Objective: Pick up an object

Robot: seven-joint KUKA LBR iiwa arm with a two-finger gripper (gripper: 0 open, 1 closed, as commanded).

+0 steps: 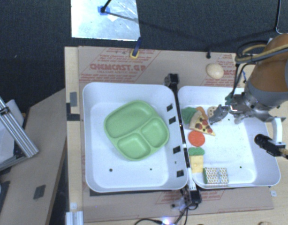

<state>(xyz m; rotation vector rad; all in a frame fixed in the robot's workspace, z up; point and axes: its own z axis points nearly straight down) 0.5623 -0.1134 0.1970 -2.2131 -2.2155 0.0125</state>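
The right bin (242, 172) holds several toy foods along its left side. A pizza slice (201, 122) lies near the top, with a green piece (188, 112) to its left and a small tan cookie (212, 111) to its right. Below them sit a red-orange disc (196, 138), a green leaf piece (196, 151), a yellow block (196, 163) and a green-and-white patterned box (215, 175). My gripper (219, 113) hangs low at the upper middle of this bin, right beside the cookie and the pizza slice's upper right edge. Nothing shows held in it.
The left bin (94, 172) holds a green divided plate (136, 129). A beige egg-shaped object (214, 71) rests on the bench behind the right bin. A black part (269, 146) juts over the right bin's right rim. The arm (270, 78) crosses the upper right.
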